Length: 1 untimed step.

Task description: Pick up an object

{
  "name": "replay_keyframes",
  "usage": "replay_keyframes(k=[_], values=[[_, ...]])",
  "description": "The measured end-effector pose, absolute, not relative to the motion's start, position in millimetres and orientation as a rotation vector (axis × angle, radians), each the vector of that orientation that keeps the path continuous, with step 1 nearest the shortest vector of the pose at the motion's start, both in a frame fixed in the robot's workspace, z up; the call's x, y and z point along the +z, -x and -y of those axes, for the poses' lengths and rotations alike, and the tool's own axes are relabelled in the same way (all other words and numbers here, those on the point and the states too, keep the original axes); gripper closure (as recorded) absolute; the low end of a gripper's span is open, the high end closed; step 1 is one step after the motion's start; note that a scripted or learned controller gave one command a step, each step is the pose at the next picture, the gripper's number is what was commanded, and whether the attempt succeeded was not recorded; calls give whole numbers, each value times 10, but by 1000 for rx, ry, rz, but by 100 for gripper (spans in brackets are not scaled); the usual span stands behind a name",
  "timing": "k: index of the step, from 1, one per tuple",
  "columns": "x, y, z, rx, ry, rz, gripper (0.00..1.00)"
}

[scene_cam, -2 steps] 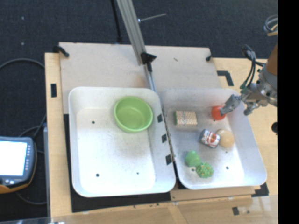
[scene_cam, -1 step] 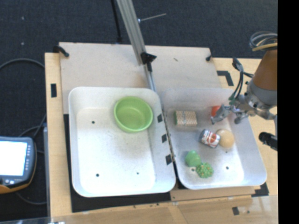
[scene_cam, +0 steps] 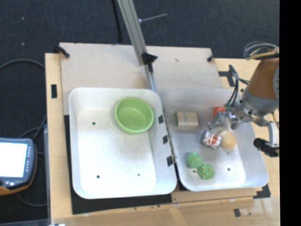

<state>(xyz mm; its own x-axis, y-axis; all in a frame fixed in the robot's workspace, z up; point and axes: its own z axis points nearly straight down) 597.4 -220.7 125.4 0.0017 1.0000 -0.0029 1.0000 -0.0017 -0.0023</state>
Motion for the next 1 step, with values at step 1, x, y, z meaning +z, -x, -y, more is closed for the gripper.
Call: replay_keyframes(k=[1], values=[[1397, -5988, 2215, 1, -2221, -2214, 100]])
